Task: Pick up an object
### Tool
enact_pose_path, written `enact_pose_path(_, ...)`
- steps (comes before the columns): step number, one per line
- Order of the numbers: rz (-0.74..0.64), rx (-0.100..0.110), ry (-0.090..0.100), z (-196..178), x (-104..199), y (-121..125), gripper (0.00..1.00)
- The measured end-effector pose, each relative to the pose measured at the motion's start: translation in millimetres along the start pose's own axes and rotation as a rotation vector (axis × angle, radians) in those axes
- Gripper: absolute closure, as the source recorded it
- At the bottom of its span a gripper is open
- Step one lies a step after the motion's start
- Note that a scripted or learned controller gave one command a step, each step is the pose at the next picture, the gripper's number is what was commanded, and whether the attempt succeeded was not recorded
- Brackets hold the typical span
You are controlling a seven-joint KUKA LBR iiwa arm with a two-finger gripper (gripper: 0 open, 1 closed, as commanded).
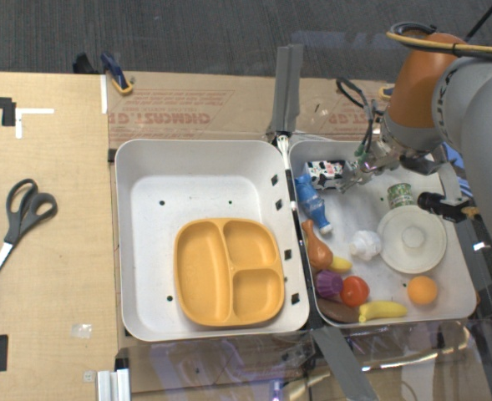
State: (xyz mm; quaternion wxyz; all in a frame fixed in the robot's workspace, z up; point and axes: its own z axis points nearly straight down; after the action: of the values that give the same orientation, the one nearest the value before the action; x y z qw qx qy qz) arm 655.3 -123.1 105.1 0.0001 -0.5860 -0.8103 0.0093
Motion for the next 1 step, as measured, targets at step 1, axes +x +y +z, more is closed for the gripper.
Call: enact_pose_path(1,-0.071,-0.016,0.007,-128.0,35.5,-15.3,1.00)
